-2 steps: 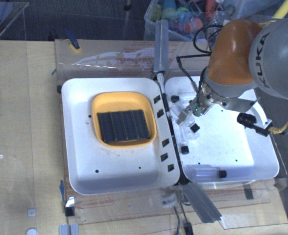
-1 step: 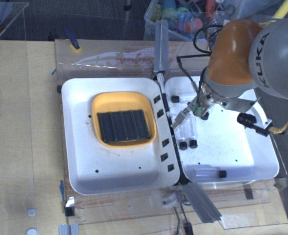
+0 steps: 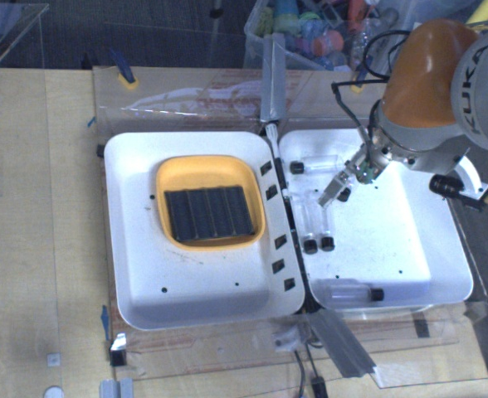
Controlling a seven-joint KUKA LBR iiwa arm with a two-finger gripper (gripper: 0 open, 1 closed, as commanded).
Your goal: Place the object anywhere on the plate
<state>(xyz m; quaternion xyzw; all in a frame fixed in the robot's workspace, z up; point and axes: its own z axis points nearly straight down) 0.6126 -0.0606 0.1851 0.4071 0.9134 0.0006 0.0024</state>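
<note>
A dark ribbed slab [image 3: 209, 214] lay flat on the yellow plate [image 3: 166, 177] in the left bin [image 3: 128, 247], its long axis running left-right. Beyond the plate, over the right bin [image 3: 410, 255], the arm angled down-left; whether the gripper [image 3: 337, 191] was open couldn't be told.

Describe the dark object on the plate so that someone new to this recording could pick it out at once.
Start with the left white bin, which holds a yellow plate with rounded corners. On that plate lies the dark ribbed slab, a flat rectangle with parallel grooves. It is the one large dark thing; the clear tubes with black caps all lie in the right bin.
</note>
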